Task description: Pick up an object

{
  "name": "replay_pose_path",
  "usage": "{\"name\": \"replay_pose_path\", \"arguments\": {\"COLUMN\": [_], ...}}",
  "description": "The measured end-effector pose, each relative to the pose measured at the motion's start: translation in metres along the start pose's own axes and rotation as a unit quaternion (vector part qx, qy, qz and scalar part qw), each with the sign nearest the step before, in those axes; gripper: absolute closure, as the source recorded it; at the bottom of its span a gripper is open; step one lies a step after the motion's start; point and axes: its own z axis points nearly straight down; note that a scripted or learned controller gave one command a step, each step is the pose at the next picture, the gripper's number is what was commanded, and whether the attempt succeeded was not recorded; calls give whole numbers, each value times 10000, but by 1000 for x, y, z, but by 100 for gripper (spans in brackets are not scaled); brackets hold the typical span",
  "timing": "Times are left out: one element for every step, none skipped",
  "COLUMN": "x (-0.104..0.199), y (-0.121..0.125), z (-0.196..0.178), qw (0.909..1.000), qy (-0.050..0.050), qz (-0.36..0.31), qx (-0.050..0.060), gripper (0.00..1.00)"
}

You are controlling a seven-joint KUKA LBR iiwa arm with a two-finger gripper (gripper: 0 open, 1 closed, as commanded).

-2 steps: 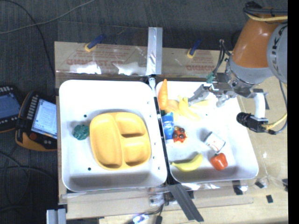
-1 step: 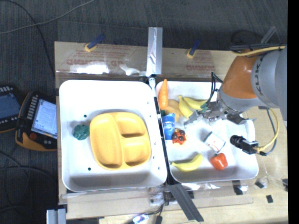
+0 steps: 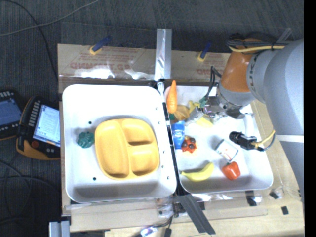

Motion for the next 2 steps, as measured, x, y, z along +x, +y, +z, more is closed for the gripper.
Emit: {"name": "replay_pose_path", "arguments": {"x": [1,28], "y": [4,32], "z": [-11,-96], "qw": [10000,9987], "qy": [-4,16], "qz": [16,506], "qx": [-97,-88], "gripper": [100,100]}}
